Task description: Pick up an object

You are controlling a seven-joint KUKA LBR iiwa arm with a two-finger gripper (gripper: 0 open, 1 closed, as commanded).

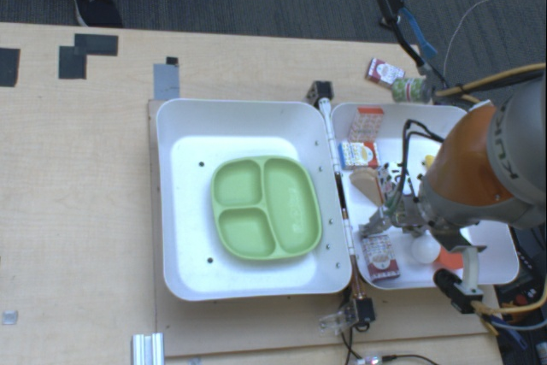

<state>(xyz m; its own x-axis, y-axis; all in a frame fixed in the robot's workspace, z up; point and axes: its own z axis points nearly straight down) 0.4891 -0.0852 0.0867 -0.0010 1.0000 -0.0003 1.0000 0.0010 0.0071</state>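
The right bin (506,266) holds several small items: a red-and-white packet (366,126) at the back, a blue-and-yellow box (355,154), a tan piece (367,182), a dark red packet (380,257) at the front, and a white round object (423,250) beside an orange one (449,257). My gripper (386,214) is low over the left part of this bin, between the tan piece and the dark red packet. The grey arm with its orange band (466,167) hides the middle of the bin.
The left bin (171,184) holds a green three-part plate (265,208). Behind the right bin, on the bench, lie a small red packet (382,71) and a small bottle (412,88). Cables run along the right side and front edge.
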